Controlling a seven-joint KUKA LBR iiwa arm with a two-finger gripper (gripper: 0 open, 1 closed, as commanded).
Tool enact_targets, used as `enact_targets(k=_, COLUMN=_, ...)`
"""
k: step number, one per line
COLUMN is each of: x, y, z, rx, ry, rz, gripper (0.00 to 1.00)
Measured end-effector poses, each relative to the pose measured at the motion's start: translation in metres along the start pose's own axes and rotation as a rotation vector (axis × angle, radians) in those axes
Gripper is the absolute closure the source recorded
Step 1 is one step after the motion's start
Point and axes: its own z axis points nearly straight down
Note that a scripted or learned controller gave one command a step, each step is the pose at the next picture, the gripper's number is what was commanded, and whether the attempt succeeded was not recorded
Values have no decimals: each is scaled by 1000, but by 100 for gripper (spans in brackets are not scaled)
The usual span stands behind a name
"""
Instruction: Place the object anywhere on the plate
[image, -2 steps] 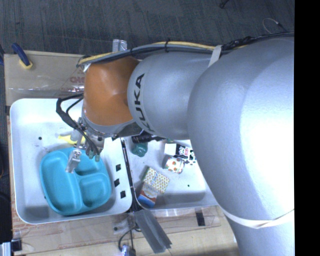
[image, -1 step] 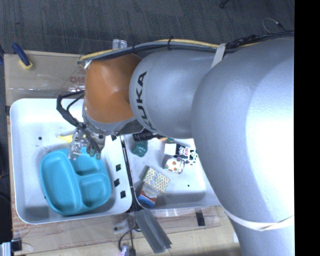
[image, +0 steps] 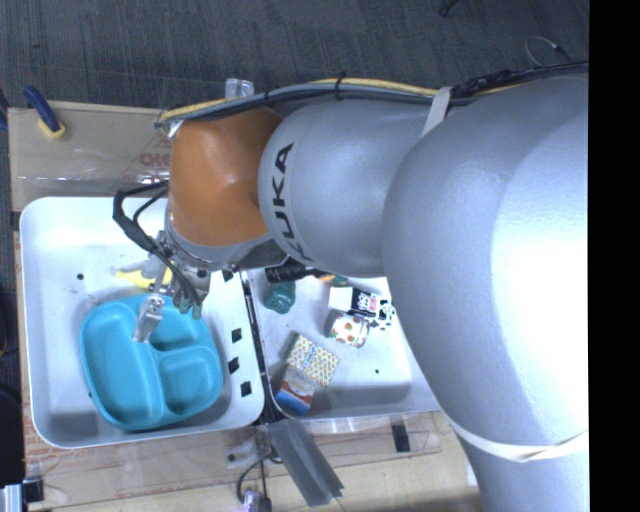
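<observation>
The fingers (image: 165, 305) are poised just above the far edge of the blue divided plate (image: 150, 370); their state cannot be told

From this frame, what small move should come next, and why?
Probably a short descent toward the blue divided plastic plate. The end effector sits above the plate's upper edge in the left white bin. Whether it carries anything is too unclear to tell, so a release is worth trying only once it is lower.
</observation>
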Motion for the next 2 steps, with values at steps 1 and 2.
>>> enact_targets(k=1, x=-1, y=1, z=-10, rx=0, ry=-1, rz=-5, gripper=100)
enact_targets(k=2, x=0, y=1, z=-10, rx=0, ry=-1, rz=-5, gripper=0)
